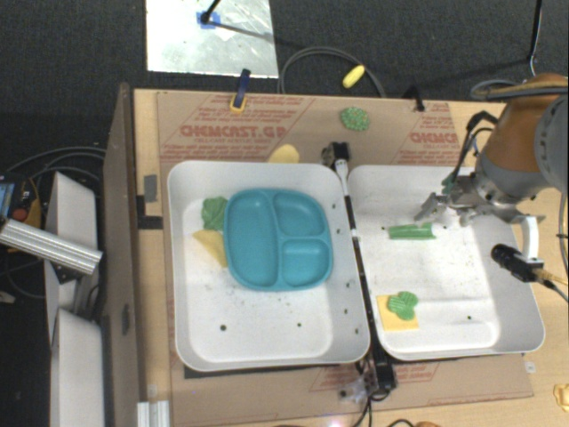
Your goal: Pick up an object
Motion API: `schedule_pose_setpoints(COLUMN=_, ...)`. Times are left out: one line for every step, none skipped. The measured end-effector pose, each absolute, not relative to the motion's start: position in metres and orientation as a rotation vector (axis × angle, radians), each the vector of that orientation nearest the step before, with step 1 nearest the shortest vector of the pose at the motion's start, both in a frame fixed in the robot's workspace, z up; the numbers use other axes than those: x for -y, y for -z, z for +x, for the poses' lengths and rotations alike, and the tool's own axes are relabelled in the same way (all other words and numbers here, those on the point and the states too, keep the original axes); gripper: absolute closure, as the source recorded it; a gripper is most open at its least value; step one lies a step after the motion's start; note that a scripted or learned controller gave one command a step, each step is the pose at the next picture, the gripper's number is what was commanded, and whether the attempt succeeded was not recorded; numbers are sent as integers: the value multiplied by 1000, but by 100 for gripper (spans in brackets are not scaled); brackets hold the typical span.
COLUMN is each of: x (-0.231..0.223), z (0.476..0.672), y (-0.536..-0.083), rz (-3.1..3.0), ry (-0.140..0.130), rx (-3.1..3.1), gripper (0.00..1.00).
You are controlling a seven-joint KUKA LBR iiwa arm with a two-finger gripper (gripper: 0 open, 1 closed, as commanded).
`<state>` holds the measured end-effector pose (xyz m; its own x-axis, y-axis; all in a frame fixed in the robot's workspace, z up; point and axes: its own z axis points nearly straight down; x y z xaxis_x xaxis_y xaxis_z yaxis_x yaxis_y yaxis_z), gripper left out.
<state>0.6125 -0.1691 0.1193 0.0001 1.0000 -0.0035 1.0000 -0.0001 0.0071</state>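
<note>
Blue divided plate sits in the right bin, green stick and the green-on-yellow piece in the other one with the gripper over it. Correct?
Not quite. The blue divided plate sits in the left bin, not the right. The green stick and the green-on-yellow piece lie in the right bin, with the gripper above that bin near the stick, as the camera view shows.

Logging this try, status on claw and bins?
Claw over right bin, above green stick, not holding it. Green-on-yellow piece near front. Blue tray in left bin.
</note>
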Motion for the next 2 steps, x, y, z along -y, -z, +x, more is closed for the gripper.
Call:
schedule_pose_setpoints(x=114, z=593, y=-138, rz=2214, ry=-2, rx=-2229, gripper=0)
schedule_pose_setpoints(x=123, z=581, y=-81, rz=2222, ry=3, rx=-2224, gripper=0)
